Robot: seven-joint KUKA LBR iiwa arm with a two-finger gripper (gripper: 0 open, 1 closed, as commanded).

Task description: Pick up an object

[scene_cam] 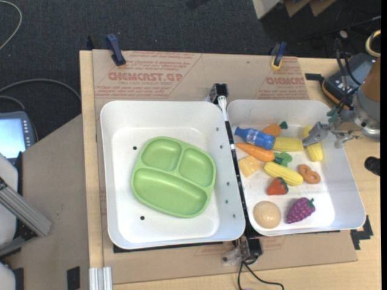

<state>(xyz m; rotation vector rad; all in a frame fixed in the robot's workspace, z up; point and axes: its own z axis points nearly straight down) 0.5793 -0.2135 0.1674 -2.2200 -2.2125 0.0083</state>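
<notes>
Toy corn (314,151) just below hand (320,133), fingers apart, touching nothing

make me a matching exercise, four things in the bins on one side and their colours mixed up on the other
Things:
1. divided plate
2. bottle
3. grapes
4. carrot

Colours:
A. purple
B. orange
C. green
D. blue

Pairs: 1-C, 2-D, 3-A, 4-B
</notes>
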